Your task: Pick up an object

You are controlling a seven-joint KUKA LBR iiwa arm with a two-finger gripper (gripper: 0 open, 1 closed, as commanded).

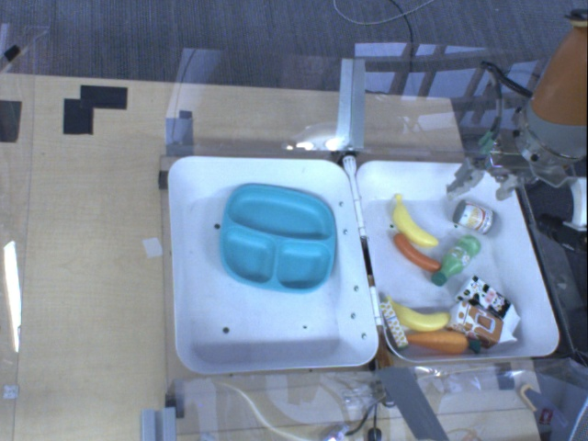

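My gripper [481,182] hangs over the back right of the right bin [542,324], fingers spread, with nothing between them. Just below it lies a small white can [474,217] on its side. A yellow banana [411,224] and an orange carrot [417,253] lie left of the can. A green bottle [457,258] rests mid-bin. Toward the front sit a black-and-white carton [481,295], a brown box [475,321], a second banana [418,317] and another carrot [439,342].
The left bin [197,329] holds a blue divided plate [276,237]. A metal divider post [352,99] stands behind the bins' shared wall. The arm's orange band [562,85] enters from the upper right.
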